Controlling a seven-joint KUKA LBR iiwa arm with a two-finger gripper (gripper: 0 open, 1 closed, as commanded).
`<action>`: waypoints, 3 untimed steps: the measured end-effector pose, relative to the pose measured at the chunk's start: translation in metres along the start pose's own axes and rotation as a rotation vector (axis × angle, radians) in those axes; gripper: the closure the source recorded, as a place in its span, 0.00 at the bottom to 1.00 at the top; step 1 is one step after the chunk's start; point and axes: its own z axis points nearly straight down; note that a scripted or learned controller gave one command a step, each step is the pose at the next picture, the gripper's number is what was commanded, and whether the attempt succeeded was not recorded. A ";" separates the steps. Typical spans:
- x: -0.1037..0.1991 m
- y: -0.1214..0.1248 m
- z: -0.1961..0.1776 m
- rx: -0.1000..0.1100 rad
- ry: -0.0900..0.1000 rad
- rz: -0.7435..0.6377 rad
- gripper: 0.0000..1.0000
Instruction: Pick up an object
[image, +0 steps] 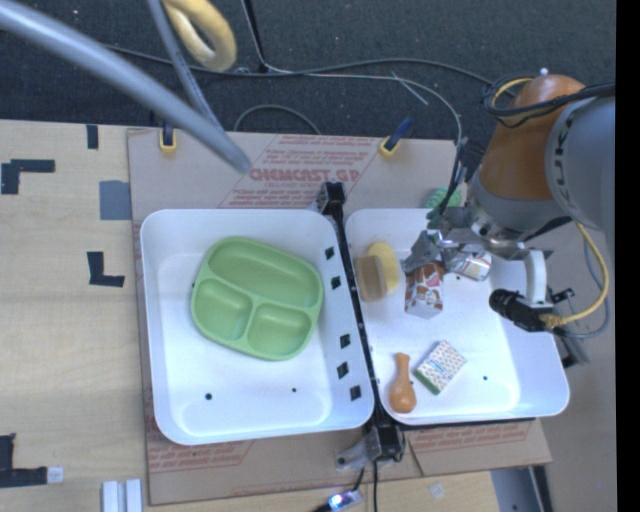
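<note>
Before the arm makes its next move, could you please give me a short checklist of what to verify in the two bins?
1. End effector above the right white bin: ok.
2. Small red-and-white carton directly under the end effector: ok.
3. Carton between the fingers: cannot tell.
4. Yellow sponge-like block apart from the carton: ok, though close.
5. Orange pear-shaped toy and green-patterned small box out of the arm's way: ok.
6. Green divided plastic plate lying in the left white bin: ok.
</note>
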 end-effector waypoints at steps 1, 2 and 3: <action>0.001 0.001 -0.016 0.004 0.001 0.001 1.00; 0.061 0.004 -0.010 0.006 0.002 -0.004 1.00; 0.104 0.014 -0.013 0.006 0.001 -0.003 1.00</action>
